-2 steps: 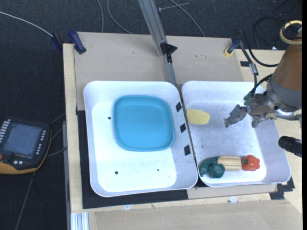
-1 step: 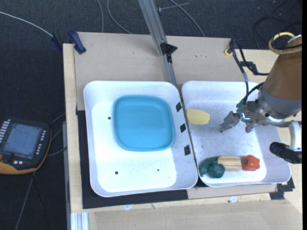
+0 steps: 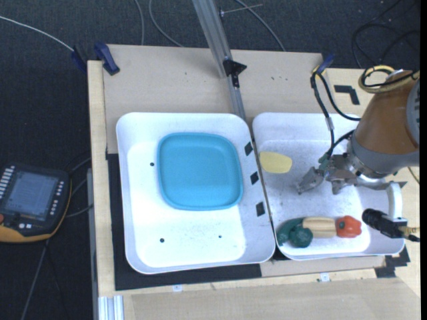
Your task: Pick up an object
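Observation:
In the right bin lie a pale yellow flat piece near its left wall, and along the front wall a dark green lump, a tan cylinder and a red tomato-like piece. My gripper hangs over the middle of this bin, right of the yellow piece and above the tan cylinder. Its fingers are spread apart, with nothing between them.
The left bin holds a light blue square plate. A metal post slants across the back of the bench. Cables hang by the arm. A black handset lies on the floor at the left.

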`<state>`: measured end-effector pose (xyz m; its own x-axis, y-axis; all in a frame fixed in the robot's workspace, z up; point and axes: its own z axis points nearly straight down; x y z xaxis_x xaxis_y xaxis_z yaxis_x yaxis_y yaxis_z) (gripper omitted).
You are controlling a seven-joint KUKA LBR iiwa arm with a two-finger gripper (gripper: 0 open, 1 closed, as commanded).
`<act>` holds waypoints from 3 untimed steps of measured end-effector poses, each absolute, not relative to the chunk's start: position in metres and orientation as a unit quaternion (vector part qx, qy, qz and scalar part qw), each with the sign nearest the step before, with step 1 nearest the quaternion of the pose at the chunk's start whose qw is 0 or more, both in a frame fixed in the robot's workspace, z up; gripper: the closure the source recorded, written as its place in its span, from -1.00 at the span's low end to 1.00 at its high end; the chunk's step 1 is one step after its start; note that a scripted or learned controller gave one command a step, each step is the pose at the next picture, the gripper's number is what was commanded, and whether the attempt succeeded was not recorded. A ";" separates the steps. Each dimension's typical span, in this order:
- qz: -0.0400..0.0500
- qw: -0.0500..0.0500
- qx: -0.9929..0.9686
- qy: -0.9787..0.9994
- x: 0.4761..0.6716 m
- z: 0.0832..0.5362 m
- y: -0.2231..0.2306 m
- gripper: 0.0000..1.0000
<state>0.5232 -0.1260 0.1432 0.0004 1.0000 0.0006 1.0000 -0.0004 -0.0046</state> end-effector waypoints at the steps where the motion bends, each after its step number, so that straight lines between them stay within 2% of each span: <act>1: -0.001 0.000 -0.707 -0.707 0.525 0.156 -0.126 1.00; 2: -0.002 -0.002 -0.707 -0.707 0.528 0.218 -0.128 1.00; 3: -0.001 -0.001 -0.707 -0.707 0.529 0.246 -0.128 1.00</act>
